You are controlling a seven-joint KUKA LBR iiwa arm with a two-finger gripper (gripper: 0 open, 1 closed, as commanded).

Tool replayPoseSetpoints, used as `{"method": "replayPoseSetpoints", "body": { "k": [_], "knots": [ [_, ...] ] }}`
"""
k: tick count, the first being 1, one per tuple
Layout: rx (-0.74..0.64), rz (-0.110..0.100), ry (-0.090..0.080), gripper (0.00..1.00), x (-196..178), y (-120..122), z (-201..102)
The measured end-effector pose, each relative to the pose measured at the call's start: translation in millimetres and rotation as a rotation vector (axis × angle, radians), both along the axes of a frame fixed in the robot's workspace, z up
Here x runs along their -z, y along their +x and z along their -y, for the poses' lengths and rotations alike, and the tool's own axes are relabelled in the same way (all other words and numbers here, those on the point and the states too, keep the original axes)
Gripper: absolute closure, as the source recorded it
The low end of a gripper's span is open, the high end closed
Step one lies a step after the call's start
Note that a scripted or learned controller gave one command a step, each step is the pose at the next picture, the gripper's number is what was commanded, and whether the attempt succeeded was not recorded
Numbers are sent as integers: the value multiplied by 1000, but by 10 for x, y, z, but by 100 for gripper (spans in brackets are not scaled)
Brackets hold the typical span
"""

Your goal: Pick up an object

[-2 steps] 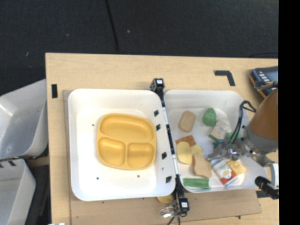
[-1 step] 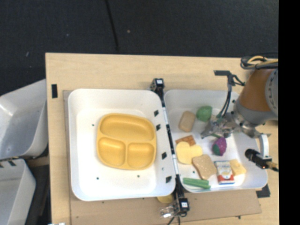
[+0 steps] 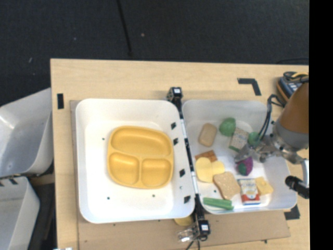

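Since my gripper (image 3: 248,156) sits low over the purple piece (image 3: 245,165) in the right bin (image 3: 208,107) (whether it is clenched I cannot tell), I'd centre on that piece, clear of the green ball (image 3: 227,126).

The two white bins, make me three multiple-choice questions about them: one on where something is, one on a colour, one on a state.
1. Where does the compartment tray lie?
A. left bin
B. right bin
C. on the bench

2. What colour is that tray?
A. green
B. yellow
C. purple

3. How does the gripper stand to the purple piece?
A. far off over the left bin
B. just above it in the right bin
C. outside both bins

Answers: A, it sits mid left bin; B, it is plainly yellow; B, it hangs right by the purple piece.
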State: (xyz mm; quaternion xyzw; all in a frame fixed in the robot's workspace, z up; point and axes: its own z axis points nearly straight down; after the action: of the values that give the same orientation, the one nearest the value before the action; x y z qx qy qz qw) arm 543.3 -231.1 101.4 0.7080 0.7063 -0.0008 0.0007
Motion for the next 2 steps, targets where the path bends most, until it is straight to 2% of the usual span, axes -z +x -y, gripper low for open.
{"method": "replayPoseSetpoints", "body": {
  "k": [1, 2],
  "knots": [
    [-6, -3, 4, 0, 12, -300, -653],
    [0, 2, 2, 100, -91, -281, -614]
  ]
}}
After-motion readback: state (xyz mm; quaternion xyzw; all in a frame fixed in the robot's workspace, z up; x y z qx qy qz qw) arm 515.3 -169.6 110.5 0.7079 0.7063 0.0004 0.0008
